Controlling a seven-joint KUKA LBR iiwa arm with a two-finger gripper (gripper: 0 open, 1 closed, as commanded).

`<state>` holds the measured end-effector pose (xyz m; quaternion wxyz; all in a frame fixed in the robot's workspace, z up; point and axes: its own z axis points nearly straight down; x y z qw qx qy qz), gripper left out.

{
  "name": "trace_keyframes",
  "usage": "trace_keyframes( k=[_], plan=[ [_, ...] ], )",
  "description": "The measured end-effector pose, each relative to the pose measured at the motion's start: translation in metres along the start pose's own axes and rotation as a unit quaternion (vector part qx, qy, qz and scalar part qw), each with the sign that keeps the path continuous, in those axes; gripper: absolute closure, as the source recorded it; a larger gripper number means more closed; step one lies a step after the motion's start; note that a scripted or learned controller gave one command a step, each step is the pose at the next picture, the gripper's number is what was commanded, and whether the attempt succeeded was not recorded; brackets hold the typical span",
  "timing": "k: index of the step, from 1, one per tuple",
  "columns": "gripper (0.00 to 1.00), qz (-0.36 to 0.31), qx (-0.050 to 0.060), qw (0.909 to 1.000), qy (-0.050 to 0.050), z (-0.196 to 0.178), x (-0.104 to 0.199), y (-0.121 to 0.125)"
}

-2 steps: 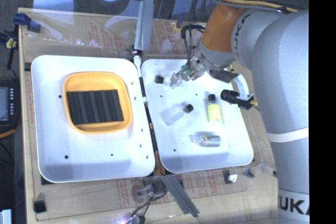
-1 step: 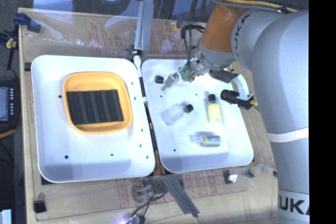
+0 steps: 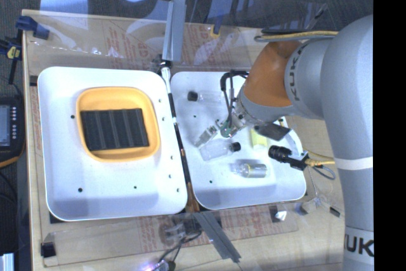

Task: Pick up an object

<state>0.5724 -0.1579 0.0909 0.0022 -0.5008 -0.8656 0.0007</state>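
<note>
Here's the grey arm [image 3: 336, 79] reaching in from the right, orange band [image 3: 269, 79] showing above the wrist, and the claw [image 3: 223, 130] is down low in the right bin [image 3: 209, 197], over its middle. Whether its tips are spread or pressed together, I cannot tell; they're too small and tangled with the clutter there. Right at the claw's tip sits a small silvery piece [image 3: 207, 136], touching or just beside it. Near that, a clear plastic item [image 3: 214, 150] lies flat, with a little black cap [image 3: 235, 146] just to its right. Lower down, a clear small bottle [image 3: 248, 169] lies on its side. Up by the bin's top-left, a tiny dark object [image 3: 192, 96] sits apart. Over in the left bin [image 3: 63, 187], a yellow tray [image 3: 92, 101] with a dark ribbed insert [image 3: 118, 129] rests alone. Both bins sit side by side on the tabletop [image 3: 95, 235].
</note>
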Motion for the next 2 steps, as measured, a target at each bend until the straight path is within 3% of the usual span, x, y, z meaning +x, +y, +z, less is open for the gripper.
trace_keyframes(
  k=[1, 2],
  plan=[
    [1.00, -0.002, 0.000, 1.0000, 0.000, -0.010, 0.000, 0.000],
    [1.00, 0.004, -0.002, 1.0000, -0.002, -0.032, -0.053, 0.067]
  ],
)
